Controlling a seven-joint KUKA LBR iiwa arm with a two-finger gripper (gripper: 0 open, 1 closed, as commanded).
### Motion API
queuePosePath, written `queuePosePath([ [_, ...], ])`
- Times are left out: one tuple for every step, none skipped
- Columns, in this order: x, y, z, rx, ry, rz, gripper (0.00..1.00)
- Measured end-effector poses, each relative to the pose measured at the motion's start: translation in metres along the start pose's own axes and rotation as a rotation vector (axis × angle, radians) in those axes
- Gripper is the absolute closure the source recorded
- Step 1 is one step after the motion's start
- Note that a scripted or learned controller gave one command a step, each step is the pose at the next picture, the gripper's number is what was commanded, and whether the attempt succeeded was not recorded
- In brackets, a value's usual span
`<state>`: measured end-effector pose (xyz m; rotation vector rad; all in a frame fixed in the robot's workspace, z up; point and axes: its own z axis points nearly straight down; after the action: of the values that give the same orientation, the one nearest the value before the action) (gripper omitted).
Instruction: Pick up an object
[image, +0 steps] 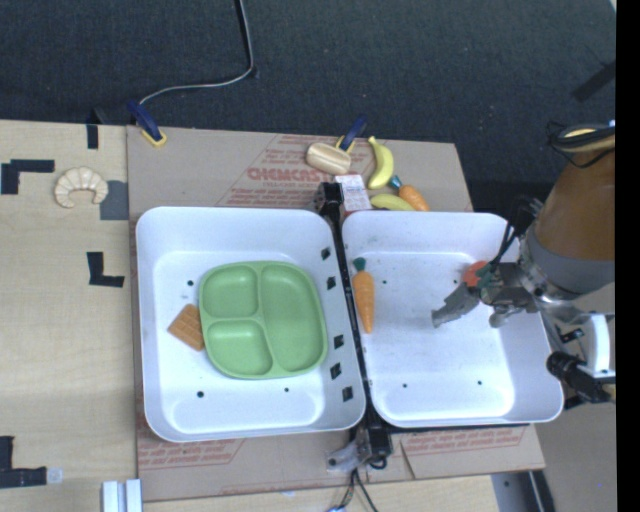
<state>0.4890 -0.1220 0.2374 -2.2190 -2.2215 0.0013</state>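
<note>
An orange toy carrot (364, 300) with a green top lies in the right bin (440, 400), against the divider on the bin's left side. My gripper (473, 315) hangs over the right half of this bin, well to the right of the carrot. Its two grey fingers (450, 311) are spread apart and open, with nothing between them. A small red and green bit (473, 270) shows just above the fingers by the wrist; I cannot tell whether it is a loose object or part of the tool. In the left bin (165, 400) rests a green divided plate (264, 319) with a tan cracker (187, 327) at its left edge.
Behind the bins on the cardboard lie a bread roll (327, 157), a banana (380, 163) and an orange piece (412, 198). A croissant (80, 187) sits far left on the bench. A black clip strip (345, 310) joins the bins. The arm's orange band (585, 205) is at the right.
</note>
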Motion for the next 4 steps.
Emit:
queuePosePath([
  [-0.027,0.124,0.045,0.0,0.0,-0.001,0.0],
  [-0.103,0.122,0.062,0.0,-0.002,0.001,0.0],
  [-0.1,0.113,0.085,0.0,-0.002,0.0,0.0],
  [-0.1,0.168,0.15,-0.005,0.0,-0.002,0.0],
])
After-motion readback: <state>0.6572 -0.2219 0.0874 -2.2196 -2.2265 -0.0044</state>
